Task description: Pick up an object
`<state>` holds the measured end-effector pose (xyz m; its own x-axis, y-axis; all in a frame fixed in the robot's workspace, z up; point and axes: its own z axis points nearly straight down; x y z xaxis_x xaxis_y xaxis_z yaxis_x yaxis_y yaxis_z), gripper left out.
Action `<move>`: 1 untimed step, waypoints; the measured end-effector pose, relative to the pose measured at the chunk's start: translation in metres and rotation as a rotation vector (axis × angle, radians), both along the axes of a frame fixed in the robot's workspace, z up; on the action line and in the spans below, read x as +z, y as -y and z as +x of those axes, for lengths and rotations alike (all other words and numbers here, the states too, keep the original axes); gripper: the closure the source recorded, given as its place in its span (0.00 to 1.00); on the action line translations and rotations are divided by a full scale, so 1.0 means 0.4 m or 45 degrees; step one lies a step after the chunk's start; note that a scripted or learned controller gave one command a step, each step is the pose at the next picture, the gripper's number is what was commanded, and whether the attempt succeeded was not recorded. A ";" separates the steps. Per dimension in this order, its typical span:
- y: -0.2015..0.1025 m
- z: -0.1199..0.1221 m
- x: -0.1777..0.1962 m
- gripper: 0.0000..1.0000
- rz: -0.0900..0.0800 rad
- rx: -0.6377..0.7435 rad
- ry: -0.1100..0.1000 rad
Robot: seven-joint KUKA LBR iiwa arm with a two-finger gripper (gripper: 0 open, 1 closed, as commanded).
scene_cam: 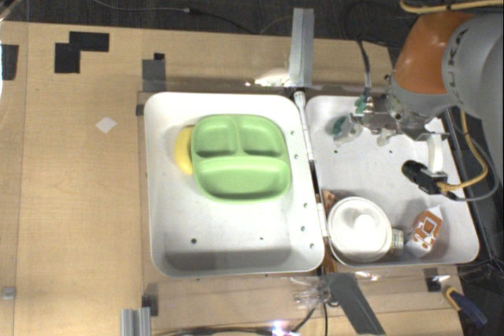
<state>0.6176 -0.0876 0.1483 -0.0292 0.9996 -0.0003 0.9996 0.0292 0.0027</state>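
- Bowl (pixel 358 226), white and round, sits upright in the near left corner of the right bin (pixel 370 169), close against the wall shared with the other bin
- Just right of the bowl, a small orange and white box (pixel 425 230) lies tilted near the bin's front rim
- A green plate (pixel 239 156) with three compartments lies flat in the far half of the left bin (pixel 213 236)
- A yellow thing (pixel 183 151) shows at the plate's left edge, partly hidden under it; what it is cannot be told
- The gripper (pixel 364 120) is over the far part of the right bin, well apart from the bowl and the box
- Whether the gripper is spread or pressed together cannot be told from this angle, and nothing can be seen pinched in it
- A small teal thing (pixel 340 124) lies just left of the gripper, near the bin's far left corner; whether the two touch cannot be told
- The grey arm (pixel 472 67) comes in from the right, its orange band (pixel 417 63) above the bin's far right corner
- Both bins stand side by side on the pale wooden bench (pixel 71 193), their inner walls touching
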 end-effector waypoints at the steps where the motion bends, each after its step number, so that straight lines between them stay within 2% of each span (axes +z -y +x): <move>1: -0.003 0.133 -0.153 0.00 -0.001 0.083 0.005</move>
<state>0.6708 -0.0863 0.0870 -0.0940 0.9956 -0.0016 0.9955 0.0940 0.0069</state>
